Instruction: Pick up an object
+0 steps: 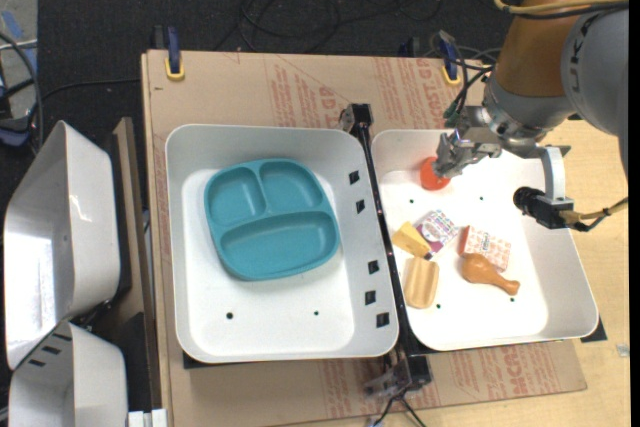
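The metal gripper (452, 158) hangs over a round orange-red object (433, 177) near the right bin's (560, 305) far-left corner; whether its fingers are spread or closed cannot be told. Nearby lie a cheese wedge (409, 239), drumstick (488, 272), bun (421, 282) and two wrapped packets. A smooth teal divided plate (271, 218) sits in the left bin (200, 315).

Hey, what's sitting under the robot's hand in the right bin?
A small orange-red object lies on the right bin floor directly below the hand. Its top edge is covered by the hand, so its full shape and any contact can't be seen.
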